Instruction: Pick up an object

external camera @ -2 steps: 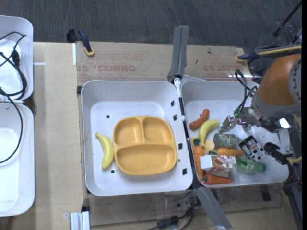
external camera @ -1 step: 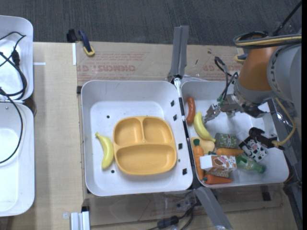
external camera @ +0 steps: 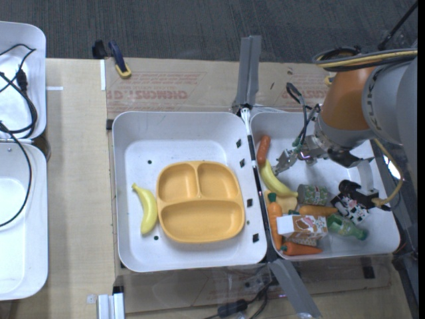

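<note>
yellow bananas point(external camera: 146, 208) number two, divided plate point(external camera: 199, 201) one.

The desk point(external camera: 73, 178) carries two white bins. The left bin point(external camera: 126, 198) sits just beside the right bin point(external camera: 388, 234). A blue-and-yellow clamp point(external camera: 118, 60) lies at the desk's far edge.

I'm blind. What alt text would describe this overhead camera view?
A grey and orange robot arm reaches into the right bin, gripper above a banana among carrots and packets. The left bin holds a yellow divided plate and another banana.
</note>
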Controlling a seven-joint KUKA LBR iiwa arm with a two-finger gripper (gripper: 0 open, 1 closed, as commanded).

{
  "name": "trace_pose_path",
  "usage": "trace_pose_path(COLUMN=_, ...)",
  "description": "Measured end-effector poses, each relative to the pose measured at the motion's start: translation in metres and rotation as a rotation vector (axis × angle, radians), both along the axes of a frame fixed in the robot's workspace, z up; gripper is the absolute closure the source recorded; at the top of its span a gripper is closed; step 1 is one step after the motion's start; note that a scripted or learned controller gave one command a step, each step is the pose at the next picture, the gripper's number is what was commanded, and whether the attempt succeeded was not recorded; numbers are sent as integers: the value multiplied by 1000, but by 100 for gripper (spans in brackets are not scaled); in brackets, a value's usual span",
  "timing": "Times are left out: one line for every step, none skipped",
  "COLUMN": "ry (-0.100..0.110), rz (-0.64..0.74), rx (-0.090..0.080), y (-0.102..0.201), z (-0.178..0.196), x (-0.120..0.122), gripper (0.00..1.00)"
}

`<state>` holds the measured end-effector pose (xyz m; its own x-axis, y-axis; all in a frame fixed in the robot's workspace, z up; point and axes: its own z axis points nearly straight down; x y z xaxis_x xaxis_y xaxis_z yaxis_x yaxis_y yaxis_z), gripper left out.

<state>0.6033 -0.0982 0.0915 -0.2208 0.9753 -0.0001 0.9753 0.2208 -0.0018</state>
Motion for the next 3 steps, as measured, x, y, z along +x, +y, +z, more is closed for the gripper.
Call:
trace_pose_path(ry=-3, rz=41, rx=-1, y=-31, z=1, x=56, gripper=0)
trace_pose_path(ry=-1, rz=61, rx=0, y=-58, z=0, x=-23, gripper=0)
trace_pose_path(ry=-4, rz=57, rx=-1, y=-59, z=10, x=-22, gripper=100)
